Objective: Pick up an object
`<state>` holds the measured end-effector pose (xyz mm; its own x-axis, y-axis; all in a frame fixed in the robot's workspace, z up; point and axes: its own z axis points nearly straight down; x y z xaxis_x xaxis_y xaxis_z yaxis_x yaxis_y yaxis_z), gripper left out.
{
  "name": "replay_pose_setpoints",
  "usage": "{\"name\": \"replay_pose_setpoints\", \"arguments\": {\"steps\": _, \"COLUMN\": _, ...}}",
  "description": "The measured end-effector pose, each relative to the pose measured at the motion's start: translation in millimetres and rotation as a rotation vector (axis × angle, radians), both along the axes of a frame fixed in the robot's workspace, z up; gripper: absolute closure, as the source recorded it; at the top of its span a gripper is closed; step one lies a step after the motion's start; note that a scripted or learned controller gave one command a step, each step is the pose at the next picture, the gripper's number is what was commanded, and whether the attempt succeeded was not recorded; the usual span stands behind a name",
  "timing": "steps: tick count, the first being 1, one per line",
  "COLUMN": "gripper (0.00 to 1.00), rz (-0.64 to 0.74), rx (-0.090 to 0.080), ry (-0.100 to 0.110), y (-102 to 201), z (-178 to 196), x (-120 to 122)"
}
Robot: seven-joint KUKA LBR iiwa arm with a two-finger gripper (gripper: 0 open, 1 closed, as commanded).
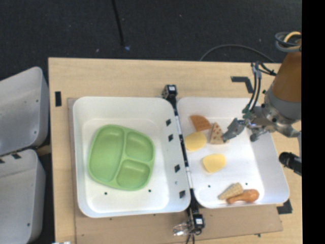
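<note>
The grey two-finger gripper point(242, 128) hovers over the right white bin point(269, 179), its fingers spread apart and grasping nothing. A tan speckled wedge point(217, 133) lies just beside its nearer fingertip, with a round yellow piece point(195, 141) beyond it.

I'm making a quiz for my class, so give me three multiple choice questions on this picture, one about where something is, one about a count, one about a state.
1. Where is the green divided plastic plate?
A. left white bin
B. right white bin
C. bare bench

2. How many pale yellow rounded food pieces lie in the right white bin?
A. one
B. two
C. four

3. How does the plate lie?
A. flat, hollows up
B. on edge
C. upside down

Answers: 1 A, it lies on the floor of the left white bin. 2 B, one near the divider, one below it. 3 A, its three compartments face up.
</note>
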<state>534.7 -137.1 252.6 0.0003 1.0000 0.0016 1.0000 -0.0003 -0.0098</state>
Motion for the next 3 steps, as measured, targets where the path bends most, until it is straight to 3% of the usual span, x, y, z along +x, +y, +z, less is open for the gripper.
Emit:
{"name": "replay_pose_setpoints", "arguments": {"steps": 1, "gripper": 0.00, "rz": 0.002, "rx": -0.002, "ry": -0.011, "y": 0.0, "z": 5.3, "x": 2.1}}
{"name": "replay_pose_setpoints", "arguments": {"steps": 3, "gripper": 0.00, "rz": 0.000, "rx": -0.002, "ry": -0.004, "y": 0.7, "z": -98.6, "x": -9.3}}
